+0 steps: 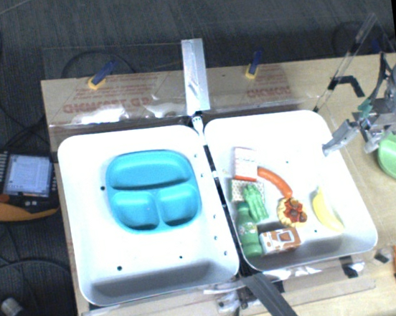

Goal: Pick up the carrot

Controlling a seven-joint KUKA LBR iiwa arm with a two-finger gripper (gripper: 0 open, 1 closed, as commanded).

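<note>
Fingers (350, 144) spread and empty at the bin's right rim; centre them across the carrot (274, 179) before closing.

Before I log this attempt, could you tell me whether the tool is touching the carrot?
Apart. The camera view shows the tool at the right bin's upper right rim, with bare white floor between it and the carrot.

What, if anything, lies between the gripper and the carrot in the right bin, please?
Nothing visible lies between them. The gripper hovers at the right bin's upper right rim, and bare white floor separates it from the carrot. A white packet lies just beyond the carrot.
</note>
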